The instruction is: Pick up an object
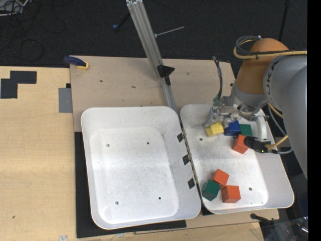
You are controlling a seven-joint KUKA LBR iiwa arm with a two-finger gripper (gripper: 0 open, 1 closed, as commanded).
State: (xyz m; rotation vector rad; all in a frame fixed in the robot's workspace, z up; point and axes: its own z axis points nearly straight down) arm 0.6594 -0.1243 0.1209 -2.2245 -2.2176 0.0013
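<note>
In the right bin (273,192), several small blocks lie in two groups. A yellow block (215,129), a blue block (231,128), a green block (246,129) and a red block (239,144) sit near the far end. My gripper (220,116) hangs low over the bin's far part, just behind the yellow and blue blocks and very close to them. I see no block lifted off the bin floor.
An orange block (220,176), a dark green block (211,190) and a second orange block (230,193) lie at the right bin's near end. The left bin (100,129) stands alongside. A slanted aluminium rail (148,39) rises behind the bins.
</note>
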